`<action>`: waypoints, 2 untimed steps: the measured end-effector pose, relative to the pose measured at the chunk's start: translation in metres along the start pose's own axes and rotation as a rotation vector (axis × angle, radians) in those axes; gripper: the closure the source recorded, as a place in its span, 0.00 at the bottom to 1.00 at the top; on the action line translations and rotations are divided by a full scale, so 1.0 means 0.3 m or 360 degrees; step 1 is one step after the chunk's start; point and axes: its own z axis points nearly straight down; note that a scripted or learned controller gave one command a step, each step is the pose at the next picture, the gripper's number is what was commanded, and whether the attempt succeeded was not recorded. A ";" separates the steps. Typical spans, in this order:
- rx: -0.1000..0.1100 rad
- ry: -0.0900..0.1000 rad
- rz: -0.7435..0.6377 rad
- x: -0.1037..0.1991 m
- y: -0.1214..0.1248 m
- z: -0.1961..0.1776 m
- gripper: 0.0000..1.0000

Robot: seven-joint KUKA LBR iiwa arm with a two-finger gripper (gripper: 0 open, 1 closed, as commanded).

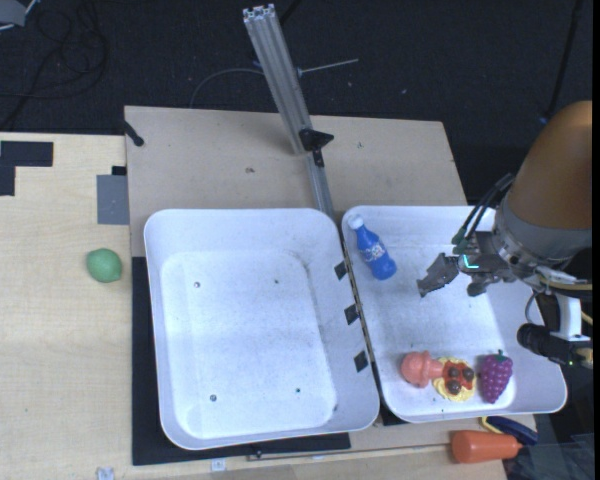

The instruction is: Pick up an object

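In the right bin a blue bottle with a white cap lies near the back left corner. At the bin's front sit a pink toy, a yellow and red toy and a purple bunch of grapes. My gripper hangs over the middle right of this bin, open, with nothing between its dark fingers. It is to the right of the bottle and above the front toys.
The left bin stands beside the right one. A green ball lies on the bench far left. An orange object lies in front of the right bin. A metal rail slants up at the back.
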 end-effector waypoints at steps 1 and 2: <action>0.0000 0.0000 0.0000 0.000 0.000 0.000 0.00; 0.0006 0.0000 0.0000 -0.009 -0.032 0.161 0.00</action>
